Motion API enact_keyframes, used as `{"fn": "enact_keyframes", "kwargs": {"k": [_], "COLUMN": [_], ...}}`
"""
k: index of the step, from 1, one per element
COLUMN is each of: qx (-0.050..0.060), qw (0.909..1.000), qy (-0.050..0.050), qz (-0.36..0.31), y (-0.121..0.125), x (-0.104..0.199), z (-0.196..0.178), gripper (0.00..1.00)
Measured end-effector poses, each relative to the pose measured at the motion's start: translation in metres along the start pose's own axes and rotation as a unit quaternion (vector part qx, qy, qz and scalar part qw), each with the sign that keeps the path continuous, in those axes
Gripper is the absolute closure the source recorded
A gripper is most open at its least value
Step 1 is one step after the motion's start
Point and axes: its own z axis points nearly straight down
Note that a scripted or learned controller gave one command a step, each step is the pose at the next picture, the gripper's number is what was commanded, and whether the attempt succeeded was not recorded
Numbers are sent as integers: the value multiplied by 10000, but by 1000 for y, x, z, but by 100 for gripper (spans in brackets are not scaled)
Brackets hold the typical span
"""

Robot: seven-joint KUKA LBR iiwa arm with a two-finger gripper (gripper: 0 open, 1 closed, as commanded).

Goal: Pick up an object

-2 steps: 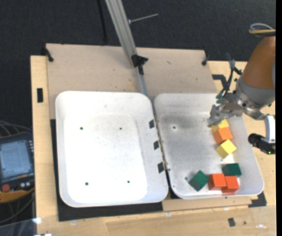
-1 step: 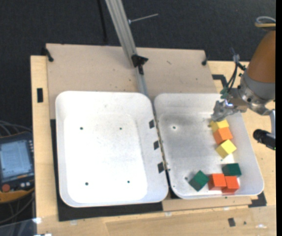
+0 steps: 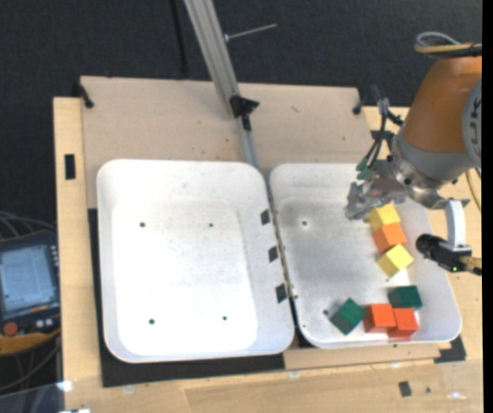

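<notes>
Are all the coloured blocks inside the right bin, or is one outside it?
All inside. The yellow, orange and green cube-shaped blocks lie on the floor of the shallow white right bin, within its rim; none sits on the bench.

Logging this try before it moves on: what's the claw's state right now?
Claw: cannot be told. It sits low over the right bin, beside the upper yellow block, with nothing visibly held.

A pale wooden bench [image 3: 70, 231] stands on dark carpet [image 3: 74, 24], which fills the view from nine round to two o'clock. At twelve o'clock a slanted aluminium rail [image 3: 212, 46] rises from the benchtop. A handheld control pendant [image 3: 15, 282] with a lit screen lies at nine o'clock beside the bench.
</notes>
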Motion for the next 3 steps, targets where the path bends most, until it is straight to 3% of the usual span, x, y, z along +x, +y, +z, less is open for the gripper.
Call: {"fn": "enact_keyframes", "kwargs": {"k": [2,3], "qx": [9,-10], "qw": [10000,10000], "qy": [-2,3], "qz": [6,-5], "y": [-31,-39], "x": [96,143], "z": [13,0], "gripper": [100,100]}}
